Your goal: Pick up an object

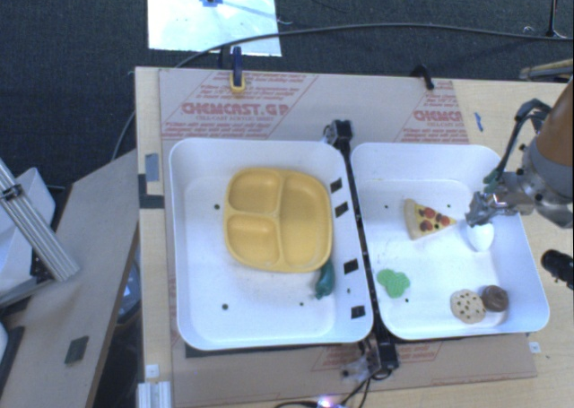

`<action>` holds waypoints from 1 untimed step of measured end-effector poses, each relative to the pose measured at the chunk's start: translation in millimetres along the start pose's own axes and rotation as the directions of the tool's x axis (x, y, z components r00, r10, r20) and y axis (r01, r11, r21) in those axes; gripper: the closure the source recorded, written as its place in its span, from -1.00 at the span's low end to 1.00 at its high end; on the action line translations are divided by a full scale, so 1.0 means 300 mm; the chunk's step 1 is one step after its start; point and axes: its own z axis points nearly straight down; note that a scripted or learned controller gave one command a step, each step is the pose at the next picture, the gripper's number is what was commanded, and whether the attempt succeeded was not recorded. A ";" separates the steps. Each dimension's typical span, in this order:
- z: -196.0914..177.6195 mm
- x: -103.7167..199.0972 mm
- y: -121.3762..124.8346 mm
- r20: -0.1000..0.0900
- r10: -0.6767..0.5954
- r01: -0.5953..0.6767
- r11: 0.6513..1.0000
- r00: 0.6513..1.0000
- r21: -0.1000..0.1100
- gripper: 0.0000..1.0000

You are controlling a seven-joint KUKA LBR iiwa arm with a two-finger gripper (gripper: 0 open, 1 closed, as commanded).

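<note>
Claw (478, 214) hangs over the right bin (529, 281), right above a white egg-shaped thing (482, 237); can't tell how it's set. Pizza slice (425, 218) sits just left of it, cookies (467, 306) nearer the front, yellow plate (276, 219) in the left bin (193, 245).

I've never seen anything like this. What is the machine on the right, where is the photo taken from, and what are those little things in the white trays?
One camera looks down at a slant on a bench with two white bins. The left bin holds a yellow plate and a small green toy. The right bin holds toy food: a pizza slice, a green piece, a cookie, a brown piece and a white piece. The robot arm enters from the right; its gripper is just above the white piece.
</note>
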 end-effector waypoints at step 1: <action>-0.017 0.198 0.080 -0.004 -0.006 0.006 1.000 1.000 0.002 1.00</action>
